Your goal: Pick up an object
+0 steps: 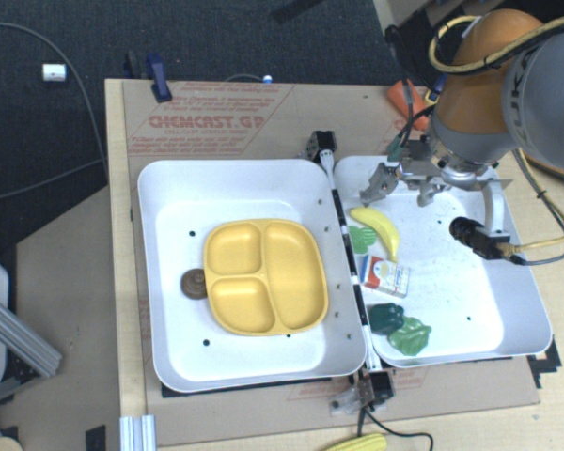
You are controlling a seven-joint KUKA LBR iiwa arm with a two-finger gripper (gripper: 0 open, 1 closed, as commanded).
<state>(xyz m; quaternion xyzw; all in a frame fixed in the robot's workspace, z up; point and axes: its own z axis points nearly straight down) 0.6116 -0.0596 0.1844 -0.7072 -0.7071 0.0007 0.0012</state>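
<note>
A: Has anything been picked up yet?

B: Not by the look of it. The gripper (409, 178) hangs over the far edge of the right bin (508, 299), fingers spread apart with nothing between them.

A: Where are the objects?

B: Along that bin's left wall: a banana (380, 229) nearest the gripper, a small carton (385, 277) below it, green pieces (399, 328) toward the near left corner. The yellow tray (263, 276) fills the left bin (169, 205).

A: So what's left?

B: I'd say all of it: descend, close, lift
</note>
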